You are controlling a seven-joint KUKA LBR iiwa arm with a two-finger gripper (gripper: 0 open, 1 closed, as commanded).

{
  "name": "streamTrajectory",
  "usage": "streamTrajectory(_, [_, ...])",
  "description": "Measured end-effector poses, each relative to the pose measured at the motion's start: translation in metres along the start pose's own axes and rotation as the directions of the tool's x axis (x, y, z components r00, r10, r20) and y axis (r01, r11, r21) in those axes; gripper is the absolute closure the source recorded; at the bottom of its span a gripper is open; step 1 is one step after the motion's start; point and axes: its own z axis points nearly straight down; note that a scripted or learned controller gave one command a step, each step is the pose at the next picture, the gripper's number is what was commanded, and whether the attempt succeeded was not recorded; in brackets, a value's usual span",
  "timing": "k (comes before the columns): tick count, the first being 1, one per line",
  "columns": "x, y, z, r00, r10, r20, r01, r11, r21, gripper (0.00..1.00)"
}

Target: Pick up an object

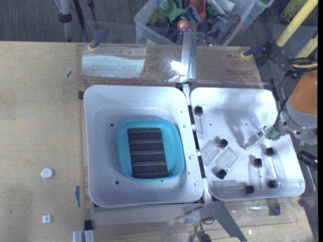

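Observation:
The right bin holds several clear vials with black caps. One vial lies along the bin's left wall, two sit near its middle, and another lies by the front rim. More vials lie at the right side. My gripper reaches in from the right, low over the right bin's right part. It is just beside a clear vial and above a black cap. The orange band of the arm shows above it. I see nothing held.
The left bin holds a blue dish with a black ribbed insert. A clear box of colourful toys stands behind the bins. A small white disc lies on the bench at the left.

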Motion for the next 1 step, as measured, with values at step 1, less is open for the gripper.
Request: streamTrajectory(1, [0.0032,-0.0069,-0.0001,1.000,-0.020,0.001,0.020,1.000,0.000,0.00])
